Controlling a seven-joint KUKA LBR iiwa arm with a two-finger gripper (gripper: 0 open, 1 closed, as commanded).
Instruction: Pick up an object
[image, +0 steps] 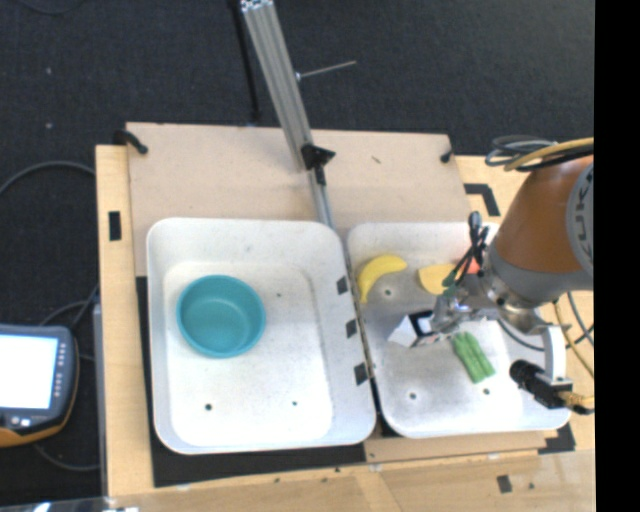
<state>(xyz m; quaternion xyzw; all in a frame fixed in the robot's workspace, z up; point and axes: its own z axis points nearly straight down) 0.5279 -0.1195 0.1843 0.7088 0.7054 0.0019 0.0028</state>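
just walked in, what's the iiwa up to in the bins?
The arm is reaching into the right bin, its pincer low over the bin floor between a yellow banana and a green block. A small yellow piece lies by the wrist. I can't see anything held. The left bin has a teal bowl, untouched.

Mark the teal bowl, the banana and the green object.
teal bowl (221, 316), camera view, centre of its inside.
banana (378, 272), camera view, middle of its yellow curve.
green object (473, 357), camera view, middle of its body.
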